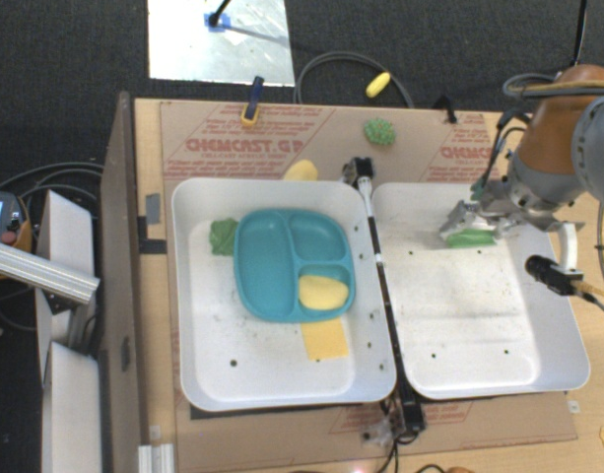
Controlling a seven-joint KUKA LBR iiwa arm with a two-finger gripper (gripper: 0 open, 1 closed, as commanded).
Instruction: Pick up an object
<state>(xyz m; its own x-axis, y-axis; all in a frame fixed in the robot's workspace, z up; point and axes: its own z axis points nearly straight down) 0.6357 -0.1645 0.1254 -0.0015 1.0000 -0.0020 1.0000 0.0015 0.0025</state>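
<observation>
In the right bin [479,363], near its far edge, lies a flat green object [470,236]. My gripper [467,221] hangs directly over it, low and touching or almost touching its top. The grey arm with its orange band [563,136] comes in from the right. The left bin [198,363] holds a teal divided plate [272,264] with a yellow rounded object [322,292] in its near-right compartment. A green leafy piece [223,236] sits by the plate's left edge. A flat yellow square [325,340] lies just in front of the plate.
A black-handled tool [369,215] lies along the seam between the bins. Behind the bins on the cardboard are a yellow piece [302,171], a green fuzzy ball [380,132] and a blue-and-yellow clamp [252,101]. A black part [548,274] sticks out over the right bin's right side.
</observation>
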